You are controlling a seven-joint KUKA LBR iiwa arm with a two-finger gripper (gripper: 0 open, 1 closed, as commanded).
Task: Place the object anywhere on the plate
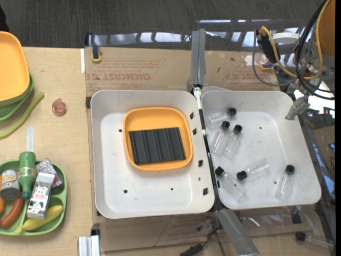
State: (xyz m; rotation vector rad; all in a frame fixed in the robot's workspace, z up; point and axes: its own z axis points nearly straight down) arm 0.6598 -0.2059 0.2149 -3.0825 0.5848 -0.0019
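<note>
An orange square plate [157, 137] sits in the left white bin [109, 185], towards its upper middle. A dark grey ridged rectangular object [157, 145] lies flat on the plate, inside its rim. Several clear vials with black caps lie scattered in the right white bin [303, 193], among them one vial [219, 136] near the divider and another vial [285, 182] near the lower right corner. Part of the arm [326, 31], with its orange band and cables, hangs over the upper right corner, above the right bin's far edge.
Left of the bins, the wooden table carries a green tray of toy food [32, 201] and a stacked orange and green dish [11, 73]. A grey divider post [198, 52] rises between the bins at the back. Cables [277, 52] loop at the upper right.
</note>
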